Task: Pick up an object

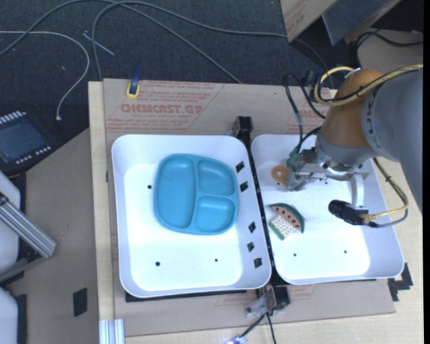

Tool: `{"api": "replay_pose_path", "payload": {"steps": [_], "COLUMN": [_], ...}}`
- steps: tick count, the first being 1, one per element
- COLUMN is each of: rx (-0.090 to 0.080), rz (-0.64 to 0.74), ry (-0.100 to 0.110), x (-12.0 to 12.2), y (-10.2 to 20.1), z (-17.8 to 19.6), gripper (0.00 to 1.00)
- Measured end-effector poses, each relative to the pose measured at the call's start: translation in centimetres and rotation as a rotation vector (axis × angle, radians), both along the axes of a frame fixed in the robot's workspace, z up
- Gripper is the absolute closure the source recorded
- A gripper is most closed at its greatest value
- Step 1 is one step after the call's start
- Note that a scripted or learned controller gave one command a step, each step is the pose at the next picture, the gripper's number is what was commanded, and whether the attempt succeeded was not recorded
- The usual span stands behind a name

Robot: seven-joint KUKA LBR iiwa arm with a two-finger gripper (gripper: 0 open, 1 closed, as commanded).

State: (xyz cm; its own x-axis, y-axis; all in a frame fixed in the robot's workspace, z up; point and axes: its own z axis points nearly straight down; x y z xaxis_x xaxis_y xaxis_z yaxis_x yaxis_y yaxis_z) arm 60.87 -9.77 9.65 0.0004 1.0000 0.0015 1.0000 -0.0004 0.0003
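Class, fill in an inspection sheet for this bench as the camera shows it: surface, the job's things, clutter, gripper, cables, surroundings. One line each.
Surface: two shallow white bins side by side, left bin, right bin, on a board printed with red lettering.
Job's things: watermelon-slice toy and small tan round piece in the right bin; blue three-compartment plastic plate in the left bin.
Clutter: nothing seen.
Gripper: two-finger gripper low in the right bin, beside the tan piece; finger state unclear.
Cables: yellow cable over the right bin; grey wires on the floor.
Surroundings: dark carpet, cardboard box.
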Motion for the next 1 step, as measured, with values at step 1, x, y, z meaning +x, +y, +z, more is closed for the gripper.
{"api": "replay_pose_path", "payload": {"steps": [1], "rx": [-0.002], "rz": [0.002], "ry": [-0.006], "x": [0.67], "y": [0.2], "z": [4.53], "gripper": [1.0]}}
